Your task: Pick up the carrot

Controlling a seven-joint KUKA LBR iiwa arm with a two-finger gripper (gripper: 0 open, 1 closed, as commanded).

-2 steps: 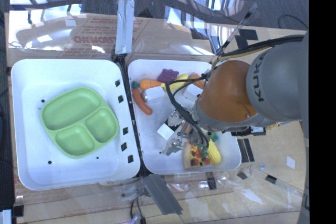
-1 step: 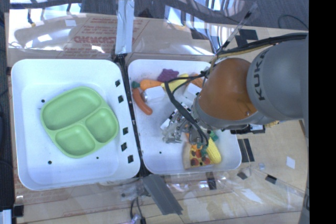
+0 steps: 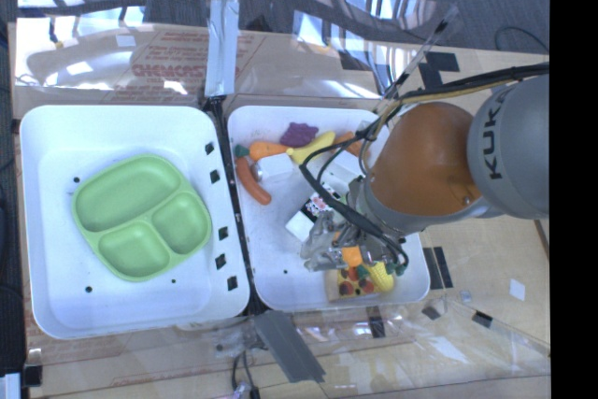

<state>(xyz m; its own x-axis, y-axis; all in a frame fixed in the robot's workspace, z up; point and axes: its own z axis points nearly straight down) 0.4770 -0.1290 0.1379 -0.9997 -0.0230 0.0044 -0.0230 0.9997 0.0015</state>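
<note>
Two shallow white plastic bins side by side on the bench, smooth walls and rounded corners. In the left bin [image 3: 56, 154], a matte pale-green plate [image 3: 140, 217], rounded and split into three compartments. In the right bin [image 3: 280, 290], a cluster of small toy foods. Against the left wall, the carrot [image 3: 250, 178]: a stubby orange taper with a green tip at the upper end, lying lengthwise, free of the arm. Above it, a smaller orange piece [image 3: 268, 148], a lumpy purple piece [image 3: 299, 134] and a curved yellow banana [image 3: 313, 148] stretching rightwards. Reaching in from the right, the grey arm with its glossy orange band [image 3: 425, 163], black cables looping round the wrist. Metallic gripper [image 3: 327, 248] low in the right bin, well apart from the carrot, beside a heap of small orange, yellow and red bits [image 3: 360, 276] near the front wall; whether open or closed, cannot be told. Just left of the gripper, a flat white card-like piece [image 3: 301, 224]
</note>
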